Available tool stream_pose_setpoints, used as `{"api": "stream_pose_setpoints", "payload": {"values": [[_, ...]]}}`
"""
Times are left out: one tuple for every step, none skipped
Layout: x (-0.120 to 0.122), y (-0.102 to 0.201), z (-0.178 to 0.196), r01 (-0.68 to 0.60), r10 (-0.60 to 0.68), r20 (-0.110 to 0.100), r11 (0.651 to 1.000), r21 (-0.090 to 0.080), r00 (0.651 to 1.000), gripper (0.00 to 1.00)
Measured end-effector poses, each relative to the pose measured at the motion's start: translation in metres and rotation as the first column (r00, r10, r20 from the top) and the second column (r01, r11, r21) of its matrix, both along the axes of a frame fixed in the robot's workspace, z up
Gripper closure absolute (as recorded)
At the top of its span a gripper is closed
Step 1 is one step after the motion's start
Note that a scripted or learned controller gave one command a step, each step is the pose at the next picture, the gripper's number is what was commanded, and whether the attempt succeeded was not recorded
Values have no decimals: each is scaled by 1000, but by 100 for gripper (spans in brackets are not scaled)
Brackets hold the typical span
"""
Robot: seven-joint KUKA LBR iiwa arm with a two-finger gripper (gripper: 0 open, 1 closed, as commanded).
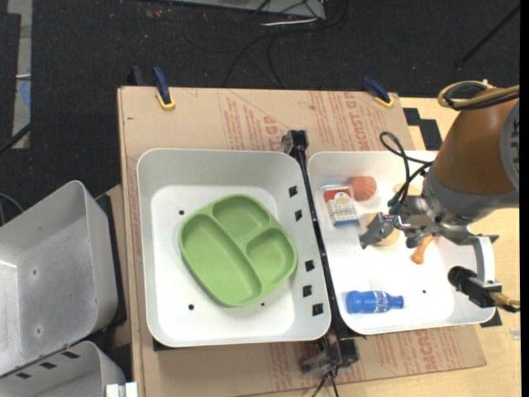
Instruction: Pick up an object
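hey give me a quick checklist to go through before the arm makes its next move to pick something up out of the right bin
1. Tool over the right bin: ok.
2. Objects there to pick, namely blue bottle, small carton, pinkish ball, orange piece: ok.
3. Tool lined up over one object: not ok, it hangs over bare floor between the carton and the orange piece.
4. Anything held in the tool: cannot tell.
5. Blue bottle has free space around it: ok, it lies apart on its side.
6. Green divided plate out of the way in the left bin: ok.
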State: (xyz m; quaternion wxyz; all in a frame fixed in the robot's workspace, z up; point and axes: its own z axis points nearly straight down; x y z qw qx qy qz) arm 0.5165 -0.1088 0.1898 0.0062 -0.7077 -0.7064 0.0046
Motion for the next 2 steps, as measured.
{"api": "stream_pose_setpoints", "payload": {"values": [[3,0,7,-3,3,15,1000,-2,1000,0],[-7,0,-43,0,0,10,1000,-1,1000,0]]}}
